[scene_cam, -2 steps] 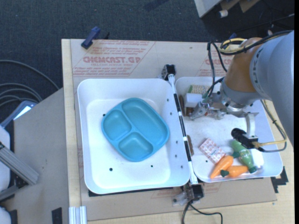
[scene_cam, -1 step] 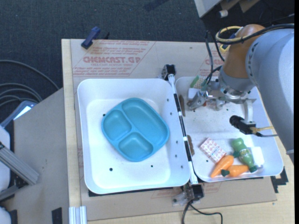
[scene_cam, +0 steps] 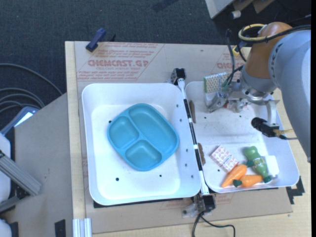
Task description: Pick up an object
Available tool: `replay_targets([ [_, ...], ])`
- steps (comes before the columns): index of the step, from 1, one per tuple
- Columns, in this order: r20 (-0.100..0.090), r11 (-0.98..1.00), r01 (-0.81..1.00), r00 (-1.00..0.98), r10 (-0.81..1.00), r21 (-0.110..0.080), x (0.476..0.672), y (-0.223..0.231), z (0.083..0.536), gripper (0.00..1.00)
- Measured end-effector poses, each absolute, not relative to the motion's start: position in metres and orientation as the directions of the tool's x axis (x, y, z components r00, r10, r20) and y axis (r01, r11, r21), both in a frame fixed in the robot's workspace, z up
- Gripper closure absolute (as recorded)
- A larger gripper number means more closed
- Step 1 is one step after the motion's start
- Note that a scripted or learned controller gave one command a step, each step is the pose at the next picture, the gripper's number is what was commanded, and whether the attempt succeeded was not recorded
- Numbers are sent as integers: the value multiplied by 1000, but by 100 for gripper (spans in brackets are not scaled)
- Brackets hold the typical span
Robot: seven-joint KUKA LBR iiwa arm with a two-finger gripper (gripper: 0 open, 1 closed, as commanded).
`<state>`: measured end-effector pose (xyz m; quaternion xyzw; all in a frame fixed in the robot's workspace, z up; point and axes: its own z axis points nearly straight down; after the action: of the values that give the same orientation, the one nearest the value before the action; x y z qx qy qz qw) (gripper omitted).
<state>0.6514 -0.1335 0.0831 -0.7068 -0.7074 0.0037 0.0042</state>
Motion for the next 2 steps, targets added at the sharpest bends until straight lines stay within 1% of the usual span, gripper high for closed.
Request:
replay_targets([
  [1, 14, 1, 1000, -1, 1000, -28, 662, -175, 81, 0],
  [2, 1, 0, 1000, 0, 1000, -1, 591, -167, 139, 0],
])
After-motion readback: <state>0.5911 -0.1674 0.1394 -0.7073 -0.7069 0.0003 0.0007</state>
